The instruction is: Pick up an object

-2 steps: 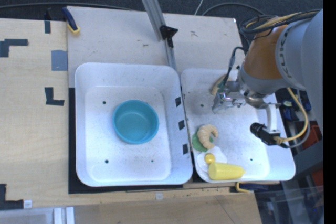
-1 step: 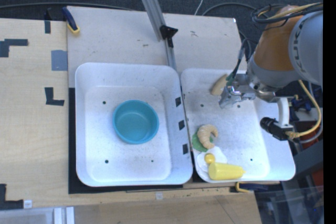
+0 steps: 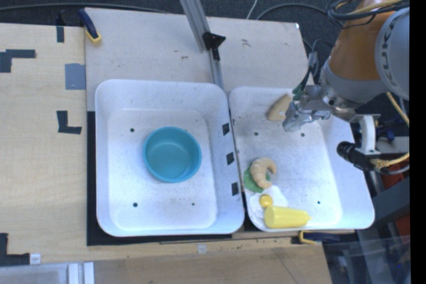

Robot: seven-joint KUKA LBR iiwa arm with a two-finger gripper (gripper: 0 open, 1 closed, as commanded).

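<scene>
Tan bread (image 3: 279,107) lies just beside the gripper (image 3: 297,118), likely its target; finger state unclear.

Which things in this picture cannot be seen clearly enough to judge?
- Gripper, camera view: small and blurred, so its grip cannot be judged.
- Tan object beside it: partly covered by the gripper; its shape and any contact are unclear.
- Green piece: mostly hidden under the croissant-shaped toy.
- White item: blends into the right bin, partly covered by the yellow bottle.
</scene>
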